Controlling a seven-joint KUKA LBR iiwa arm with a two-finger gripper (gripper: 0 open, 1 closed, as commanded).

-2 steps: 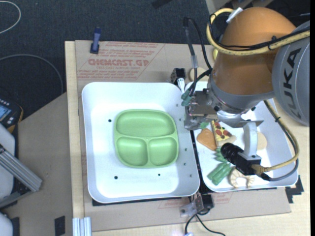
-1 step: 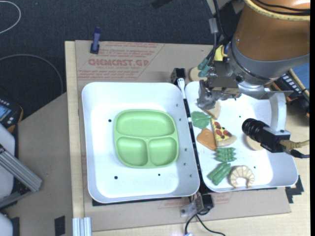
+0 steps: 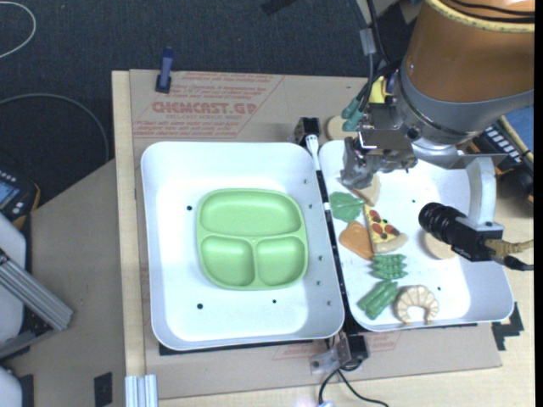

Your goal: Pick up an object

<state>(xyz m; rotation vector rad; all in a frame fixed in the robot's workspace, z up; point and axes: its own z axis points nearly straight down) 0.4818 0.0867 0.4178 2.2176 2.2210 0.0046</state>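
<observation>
The right bin (image 3: 484, 299) holds several toy foods. Among them are a green leaf piece (image 3: 345, 205), a pizza slice (image 3: 383, 230), an orange wedge (image 3: 356, 241), two green bean pods (image 3: 389, 266) (image 3: 377, 297) and a tan shrimp (image 3: 416, 303). My gripper (image 3: 360, 175) hangs low over the bin's back left corner. It is just above a tan piece (image 3: 369, 196) and the leaf. Nothing can be seen between its fingers.
In the left bin (image 3: 170, 227) lies a green divided plate (image 3: 251, 237). A black divider strip (image 3: 327, 219) runs between the bins. A pale round piece (image 3: 437, 246) lies partly hidden at the right of the right bin. The arm's large orange body covers the back right.
</observation>
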